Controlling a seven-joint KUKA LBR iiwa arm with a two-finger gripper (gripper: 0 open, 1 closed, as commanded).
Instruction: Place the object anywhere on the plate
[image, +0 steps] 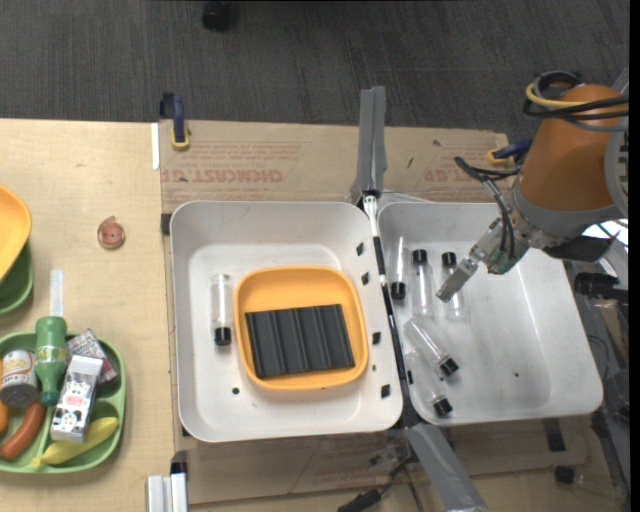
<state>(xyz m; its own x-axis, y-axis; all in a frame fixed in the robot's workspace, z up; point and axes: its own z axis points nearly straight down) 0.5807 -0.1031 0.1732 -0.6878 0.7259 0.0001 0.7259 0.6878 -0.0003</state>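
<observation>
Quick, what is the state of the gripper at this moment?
Gripper: over the right white bin, above clear plastic tubes with black caps; open or shut cannot be told.

Wooden bench (90, 170), two white bins (190, 300), green tray (100, 440)

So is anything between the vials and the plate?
Yes. The vials lie in the right bin and the plate in the left one, so both bins' adjoining walls stand between. A black ridged block covers much of the plate.

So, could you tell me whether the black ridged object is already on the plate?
Yes: the black ridged object lies flat inside the orange plate, within its rim.
</observation>
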